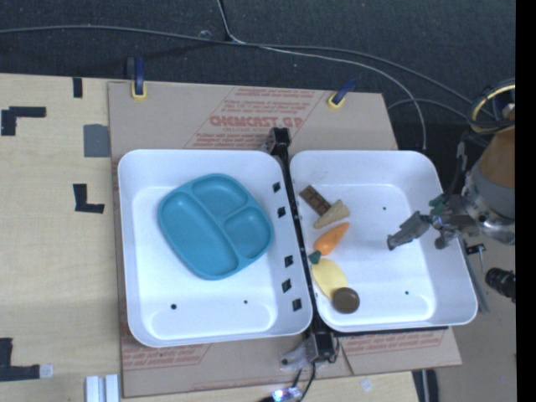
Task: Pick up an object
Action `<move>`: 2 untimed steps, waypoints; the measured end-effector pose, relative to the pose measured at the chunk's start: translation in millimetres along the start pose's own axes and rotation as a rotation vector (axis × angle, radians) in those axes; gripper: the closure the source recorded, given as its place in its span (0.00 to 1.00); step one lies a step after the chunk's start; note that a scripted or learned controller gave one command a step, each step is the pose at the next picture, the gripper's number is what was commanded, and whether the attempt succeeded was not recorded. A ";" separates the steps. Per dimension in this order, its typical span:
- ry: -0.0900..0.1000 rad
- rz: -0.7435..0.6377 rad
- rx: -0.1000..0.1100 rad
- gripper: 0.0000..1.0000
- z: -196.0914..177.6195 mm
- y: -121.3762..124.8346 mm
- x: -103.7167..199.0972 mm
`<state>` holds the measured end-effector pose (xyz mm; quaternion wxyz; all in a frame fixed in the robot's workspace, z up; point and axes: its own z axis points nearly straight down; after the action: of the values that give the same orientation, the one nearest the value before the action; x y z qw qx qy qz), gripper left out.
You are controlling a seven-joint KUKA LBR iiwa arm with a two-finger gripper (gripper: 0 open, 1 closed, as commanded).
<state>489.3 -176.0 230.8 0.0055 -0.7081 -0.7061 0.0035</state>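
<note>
Pincer [400, 239] hovers over the right bin [419, 170], reaching in from the right, nothing between its fingers; whether they are parted cannot be told.

Nearest, a yellow piece [327, 275] touches a brown round one [346, 300]; beyond lie a toy carrot [332, 239], a tan wedge [332, 214] and a brown bar [313, 197], clustered at the bin's left wall. The approach appears under way; next calls for crossing leftward and descending. A blue plate [216, 224] fills the left bin [138, 224].

The table bears two white bins: the one under the gripper [416, 229] holds four small things, a brown block [313, 198], a tan wedge [332, 215], a carrot [330, 240] and a yellow piece [333, 281], the farther bin one blue plate [215, 224].
</note>
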 end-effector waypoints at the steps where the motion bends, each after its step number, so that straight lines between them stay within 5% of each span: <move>1: -0.003 -0.004 -0.011 0.00 -5.7 2.5 0.3; 2: -0.001 -0.003 -0.006 0.00 54.6 -4.1 6.2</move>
<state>484.5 -169.6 176.3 0.0031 -0.7069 -0.7073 0.0017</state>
